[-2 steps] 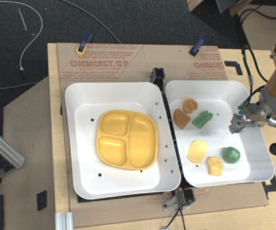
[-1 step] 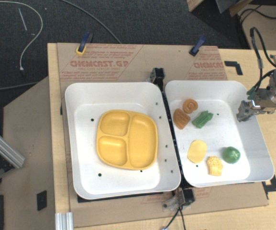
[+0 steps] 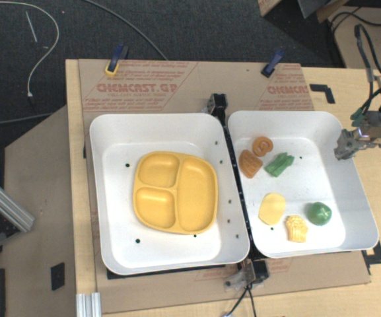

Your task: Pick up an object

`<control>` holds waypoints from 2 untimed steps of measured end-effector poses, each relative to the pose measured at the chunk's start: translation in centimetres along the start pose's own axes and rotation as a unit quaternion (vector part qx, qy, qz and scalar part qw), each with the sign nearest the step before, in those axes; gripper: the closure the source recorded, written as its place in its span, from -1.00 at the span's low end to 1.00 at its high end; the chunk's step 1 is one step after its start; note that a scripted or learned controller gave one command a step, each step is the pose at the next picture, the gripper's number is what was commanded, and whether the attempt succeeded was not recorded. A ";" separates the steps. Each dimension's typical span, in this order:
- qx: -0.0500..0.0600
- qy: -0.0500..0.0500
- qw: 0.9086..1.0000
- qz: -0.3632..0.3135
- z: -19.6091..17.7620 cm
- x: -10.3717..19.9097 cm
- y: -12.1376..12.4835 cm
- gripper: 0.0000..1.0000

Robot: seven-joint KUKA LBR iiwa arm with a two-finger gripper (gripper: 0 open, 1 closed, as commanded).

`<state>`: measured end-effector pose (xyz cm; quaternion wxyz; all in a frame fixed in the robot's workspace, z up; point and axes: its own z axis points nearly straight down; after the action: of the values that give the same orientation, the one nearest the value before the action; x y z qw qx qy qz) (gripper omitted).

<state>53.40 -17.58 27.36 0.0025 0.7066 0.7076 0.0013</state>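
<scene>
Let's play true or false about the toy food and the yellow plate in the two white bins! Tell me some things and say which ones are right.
1. The yellow plate lies in the left bin. True.
2. The yellow plate has three compartments. True.
3. The green ball lies on the yellow plate. False: it lies in the right bin, near its front right corner.
4. The gripper is squeezing the green stick. False: it is at the right bin's right edge, away from the stick.
5. The two brown pieces lie side by side. True.
</scene>
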 end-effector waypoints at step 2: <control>0.004 0.003 1.000 -0.002 0.7 11.5 -0.9 1.00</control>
<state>52.47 -6.12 26.63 -0.0022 0.7051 0.7091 0.0002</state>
